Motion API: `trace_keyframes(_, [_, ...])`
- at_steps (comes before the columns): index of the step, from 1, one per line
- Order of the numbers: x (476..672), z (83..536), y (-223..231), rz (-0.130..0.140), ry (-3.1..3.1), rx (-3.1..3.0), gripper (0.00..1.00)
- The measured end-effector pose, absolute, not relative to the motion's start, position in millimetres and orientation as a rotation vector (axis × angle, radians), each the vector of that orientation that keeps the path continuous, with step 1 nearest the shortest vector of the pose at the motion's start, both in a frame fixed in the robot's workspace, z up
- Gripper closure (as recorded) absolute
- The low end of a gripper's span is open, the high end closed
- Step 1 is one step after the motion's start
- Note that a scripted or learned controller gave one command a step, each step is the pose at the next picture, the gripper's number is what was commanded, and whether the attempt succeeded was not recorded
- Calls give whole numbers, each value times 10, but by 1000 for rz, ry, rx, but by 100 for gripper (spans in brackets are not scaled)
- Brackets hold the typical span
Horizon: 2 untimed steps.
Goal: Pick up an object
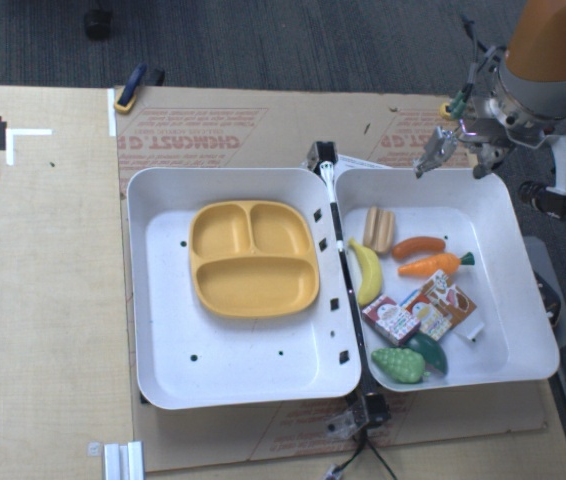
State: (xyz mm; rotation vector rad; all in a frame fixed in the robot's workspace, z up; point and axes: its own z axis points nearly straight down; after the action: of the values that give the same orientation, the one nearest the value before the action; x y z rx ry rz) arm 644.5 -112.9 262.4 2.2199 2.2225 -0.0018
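Hovering above the far rim of the right bin [523, 258], near its upper right corner: gripper [455, 158], fingers spread apart, nothing between them. One dark finger [431, 156] pointing down-left, the other [485, 163] hanging over the rim. Orange band of the arm [553, 23] showing at the top right corner of the camera view.

Lying in the right bin, all well below the gripper and apart from it:
- two pale sticks like wafers [379, 229], standing side by side near the dividing wall
- banana [367, 272], curving along the left wall, just beside the clips
- red-orange sausage [418, 247], resting just above the carrot [435, 264], nearly touching
- two small printed cartons [420, 311], tilted, overlapping in the middle of the bin
- green bumpy vegetable [398, 365] at the near edge, with a darker green piece [431, 354] touching its right side

Sitting in the left bin [153, 368]: yellow divided plate [254, 258], three compartments, flat on the floor, towards the far half.

Resting under both bins: brown cardboard sheet [223, 133] with reversed red print. Blue-and-yellow tool [129, 88] lying at the far edge of the bench [33, 288].
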Motion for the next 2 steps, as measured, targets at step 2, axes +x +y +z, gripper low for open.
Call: trace_keyframes(2, [5461, 987, -1298, 6, 2609, 1715, 0])
